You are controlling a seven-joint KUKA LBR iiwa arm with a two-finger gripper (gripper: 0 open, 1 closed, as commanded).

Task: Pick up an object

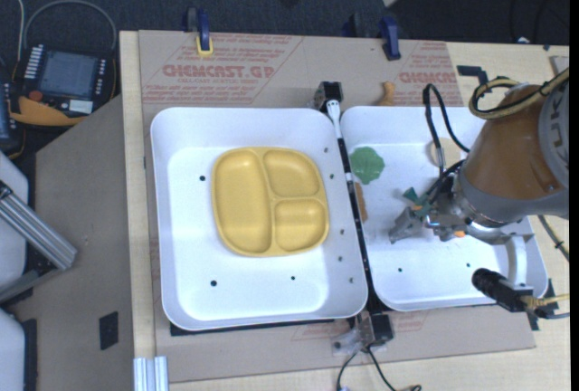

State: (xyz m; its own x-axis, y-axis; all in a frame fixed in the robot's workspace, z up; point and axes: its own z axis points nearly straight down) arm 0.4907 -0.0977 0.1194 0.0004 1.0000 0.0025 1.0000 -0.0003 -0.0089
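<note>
You are looking down on a counter [271,63] covered with brown cardboard, and two shallow white bins sit on it side by side. The left bin [181,199] has a yellow tray [270,199] lying flat in its middle. The tray has three parts: one long part on its left and two smaller parts on its right. The right bin [407,281] has a round green thing [367,164] near its top left corner, close to the wall that it shares with the left bin. A thin brown stick [359,201] lies along that same wall, just below the green thing. Your arm [516,163] comes in from the right, with its orange band over the right side of the right bin. The gripper [418,215] hangs low over the middle of the right bin, pointing to the left. A small dark green bit [411,195] shows right beside the gripper, and there is a bit of orange by it too, but they are too small and blurry for you to name. You cannot tell if the fingers are spread or pressed together, or if they are pinching anything. The green thing sits well apart from the gripper, up and to its left. Two blue clamps [201,29] hold the cardboard at the far edge. A small screen box [68,77] sits off to the left of the counter.
</note>
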